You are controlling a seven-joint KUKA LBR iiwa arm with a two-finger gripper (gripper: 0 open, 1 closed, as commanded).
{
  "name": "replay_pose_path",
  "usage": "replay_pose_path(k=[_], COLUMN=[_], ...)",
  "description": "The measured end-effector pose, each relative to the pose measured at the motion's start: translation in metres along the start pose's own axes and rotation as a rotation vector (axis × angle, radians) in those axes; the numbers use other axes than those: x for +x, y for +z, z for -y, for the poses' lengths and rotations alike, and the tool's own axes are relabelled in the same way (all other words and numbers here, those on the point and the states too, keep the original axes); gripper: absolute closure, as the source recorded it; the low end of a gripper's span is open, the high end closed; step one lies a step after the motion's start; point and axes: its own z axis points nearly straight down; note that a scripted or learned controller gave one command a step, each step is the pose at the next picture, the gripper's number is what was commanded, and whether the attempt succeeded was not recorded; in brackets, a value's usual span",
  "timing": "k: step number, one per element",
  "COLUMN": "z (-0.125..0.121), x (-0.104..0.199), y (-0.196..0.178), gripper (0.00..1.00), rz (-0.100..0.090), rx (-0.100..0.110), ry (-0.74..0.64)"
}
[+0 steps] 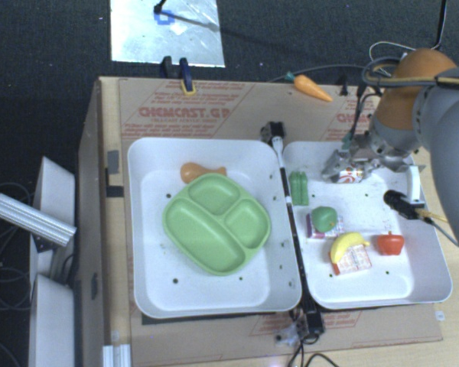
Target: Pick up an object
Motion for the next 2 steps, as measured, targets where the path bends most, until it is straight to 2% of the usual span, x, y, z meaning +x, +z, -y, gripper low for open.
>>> replay_pose_path(k=[1, 2], z=[-0.002, 0.04], x=[0.0, 0.049], y=[-0.012, -0.149], gripper=[1.0, 1.0], rz=[0.003, 0.001], rx=[-0.005, -0.004], ry=[-0.004, -0.001])
